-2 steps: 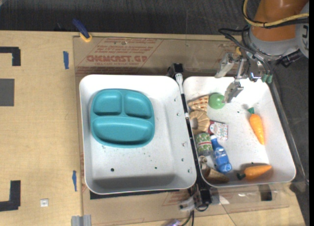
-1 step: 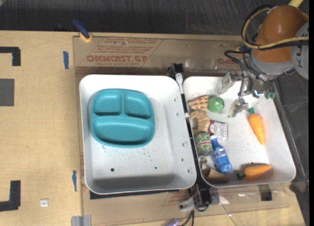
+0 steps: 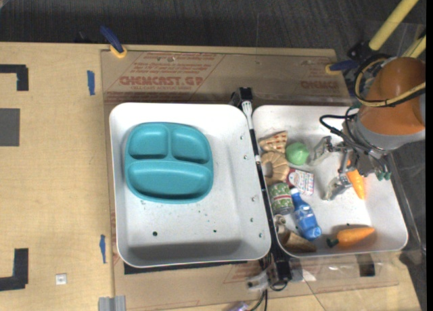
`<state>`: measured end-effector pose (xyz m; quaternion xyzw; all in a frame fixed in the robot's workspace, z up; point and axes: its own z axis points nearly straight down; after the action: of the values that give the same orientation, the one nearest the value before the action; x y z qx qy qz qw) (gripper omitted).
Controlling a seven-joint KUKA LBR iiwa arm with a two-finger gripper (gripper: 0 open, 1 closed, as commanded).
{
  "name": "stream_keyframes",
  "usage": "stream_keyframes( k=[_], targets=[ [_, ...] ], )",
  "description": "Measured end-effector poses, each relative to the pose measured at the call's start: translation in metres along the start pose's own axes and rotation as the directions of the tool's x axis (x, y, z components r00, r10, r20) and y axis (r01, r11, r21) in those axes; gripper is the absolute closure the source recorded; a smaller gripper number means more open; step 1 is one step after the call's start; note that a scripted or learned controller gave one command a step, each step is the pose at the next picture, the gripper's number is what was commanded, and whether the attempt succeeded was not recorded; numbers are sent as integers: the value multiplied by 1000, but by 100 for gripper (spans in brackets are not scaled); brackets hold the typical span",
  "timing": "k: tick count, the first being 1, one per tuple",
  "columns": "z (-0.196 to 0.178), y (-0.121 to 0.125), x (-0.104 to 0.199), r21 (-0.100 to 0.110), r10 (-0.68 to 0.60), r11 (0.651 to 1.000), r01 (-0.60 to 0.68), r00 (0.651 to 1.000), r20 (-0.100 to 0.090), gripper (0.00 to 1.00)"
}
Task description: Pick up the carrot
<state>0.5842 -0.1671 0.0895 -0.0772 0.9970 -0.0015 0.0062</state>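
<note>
Since the carrot [image 3: 352,236] lies in the near right corner of the right bin [image 3: 396,211], the relation that matters is plain: it sits toward the bench's front edge from the gripper [image 3: 346,176], lower in the camera view and apart from it, with bare white floor between the two. Its long axis runs roughly left to right across the view, tilted slightly so that the right end is a little higher. The dark green stub points left, toward the blue bottle [image 3: 306,220], and the orange body points right, toward the bin's wall. It looks smooth and stubby, a toy-like shape with a fairly even thickness, and nothing rests on it, though the bin's near wall is just beside it, which I judge leaves little room on that side. The gripper hangs over the middle of the right bin beneath the orange band of the arm [image 3: 396,97], tangled in cables and metal parts, and whether it is wide or closed cannot be told from this angle. A small orange piece [image 3: 356,184] shows right beside it — whether that is held, or only lies on the floor under the tool, I cannot say. To the left, a green ball [image 3: 296,152] and packets crowd the bin's inner side — well away from the carrot. My judgement is that the tool needs to travel toward the front edge and close across the carrot's short width.
</note>
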Motion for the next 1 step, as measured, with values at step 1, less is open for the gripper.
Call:
stream_keyframes(
  k=[1],
  targets=[
    [-1,-49,68,2,-177,984,177,984,-2,0]
  ],
)
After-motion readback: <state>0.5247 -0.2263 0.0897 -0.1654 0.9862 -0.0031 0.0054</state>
